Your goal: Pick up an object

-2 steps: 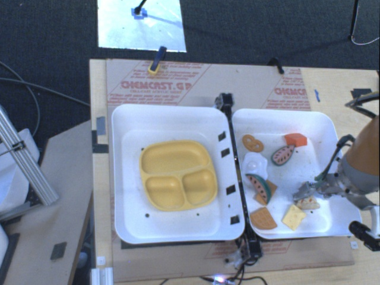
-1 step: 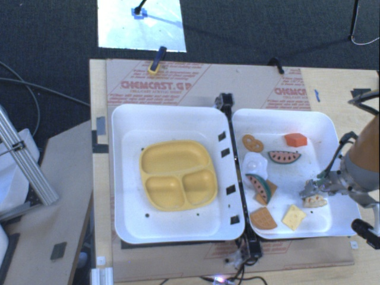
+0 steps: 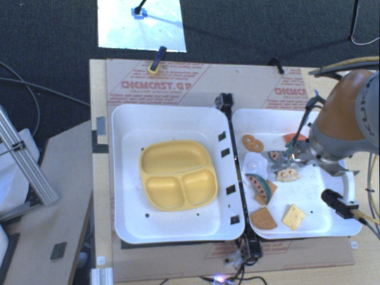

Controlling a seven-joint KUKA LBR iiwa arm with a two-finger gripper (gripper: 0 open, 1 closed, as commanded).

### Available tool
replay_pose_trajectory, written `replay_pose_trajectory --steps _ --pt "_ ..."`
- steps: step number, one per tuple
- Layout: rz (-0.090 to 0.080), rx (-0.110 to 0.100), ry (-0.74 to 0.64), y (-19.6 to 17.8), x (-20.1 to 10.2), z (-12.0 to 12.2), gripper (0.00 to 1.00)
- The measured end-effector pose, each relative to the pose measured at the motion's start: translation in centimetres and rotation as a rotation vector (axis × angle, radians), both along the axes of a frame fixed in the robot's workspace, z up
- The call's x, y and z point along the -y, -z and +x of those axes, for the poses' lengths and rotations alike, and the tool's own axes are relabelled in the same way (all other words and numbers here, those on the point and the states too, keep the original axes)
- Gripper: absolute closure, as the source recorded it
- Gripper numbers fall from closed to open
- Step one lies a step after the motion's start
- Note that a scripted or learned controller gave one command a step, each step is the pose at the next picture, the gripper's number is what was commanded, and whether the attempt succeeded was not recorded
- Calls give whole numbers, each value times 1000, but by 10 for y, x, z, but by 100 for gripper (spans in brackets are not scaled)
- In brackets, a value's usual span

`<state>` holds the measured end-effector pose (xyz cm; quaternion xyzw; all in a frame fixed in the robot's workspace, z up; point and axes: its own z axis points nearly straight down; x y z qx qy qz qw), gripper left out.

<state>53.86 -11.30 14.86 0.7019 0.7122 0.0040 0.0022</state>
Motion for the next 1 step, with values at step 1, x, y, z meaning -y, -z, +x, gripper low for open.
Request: replay_pose_trajectory --steps 1 --pt "-3 -7 12 3 7 -4 0"
